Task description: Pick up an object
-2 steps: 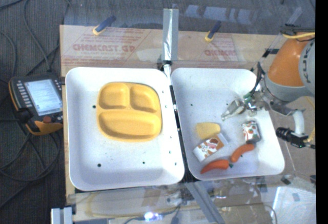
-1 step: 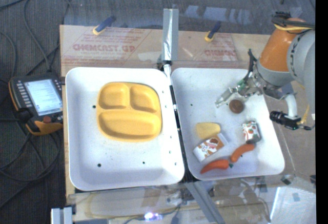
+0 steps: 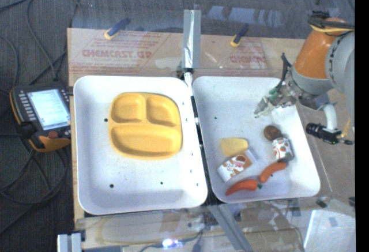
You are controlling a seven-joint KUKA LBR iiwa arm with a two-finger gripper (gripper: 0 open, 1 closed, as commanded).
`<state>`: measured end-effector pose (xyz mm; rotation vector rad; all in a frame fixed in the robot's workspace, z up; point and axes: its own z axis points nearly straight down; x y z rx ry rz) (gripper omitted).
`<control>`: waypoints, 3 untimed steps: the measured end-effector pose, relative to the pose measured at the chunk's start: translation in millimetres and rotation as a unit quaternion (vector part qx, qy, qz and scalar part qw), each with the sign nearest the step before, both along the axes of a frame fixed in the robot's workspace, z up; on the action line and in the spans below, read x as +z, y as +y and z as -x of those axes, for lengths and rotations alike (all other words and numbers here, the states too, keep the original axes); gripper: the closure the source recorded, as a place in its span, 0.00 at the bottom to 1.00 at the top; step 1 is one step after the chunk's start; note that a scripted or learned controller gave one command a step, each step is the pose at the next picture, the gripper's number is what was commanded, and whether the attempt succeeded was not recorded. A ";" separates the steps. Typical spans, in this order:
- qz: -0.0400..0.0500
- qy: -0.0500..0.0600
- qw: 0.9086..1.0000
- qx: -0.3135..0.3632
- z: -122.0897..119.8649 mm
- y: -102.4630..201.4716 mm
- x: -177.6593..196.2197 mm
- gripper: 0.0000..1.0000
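My gripper [image 3: 266,106] hangs over the upper right part of the right bin [image 3: 230,104], fingers open and nothing between them. Below it in that bin lie a brown round piece [image 3: 272,132], a small red-and-white can [image 3: 282,149], a yellow wedge [image 3: 234,145], a red-and-white carton [image 3: 235,166], an orange carrot [image 3: 272,171] and a red pepper [image 3: 242,186]. The brown piece is the nearest, a little below the fingertips and apart from them.
The left bin [image 3: 92,147] holds a yellow divided tray [image 3: 146,124]. A pendant with a lit screen [image 3: 45,109] sits left of the bench. Clamps and a metal post [image 3: 191,40] stand behind the bins. The arm's orange band [image 3: 314,52] is at the right.
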<state>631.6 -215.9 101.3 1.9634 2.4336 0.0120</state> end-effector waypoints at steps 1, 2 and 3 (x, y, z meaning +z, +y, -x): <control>-0.001 0.001 1.000 0.001 -0.3 1.9 -0.2 0.00; -0.003 -0.001 0.999 0.033 52.3 0.7 -7.8 0.00; 0.001 -0.003 0.999 0.032 52.3 -2.0 0.5 1.00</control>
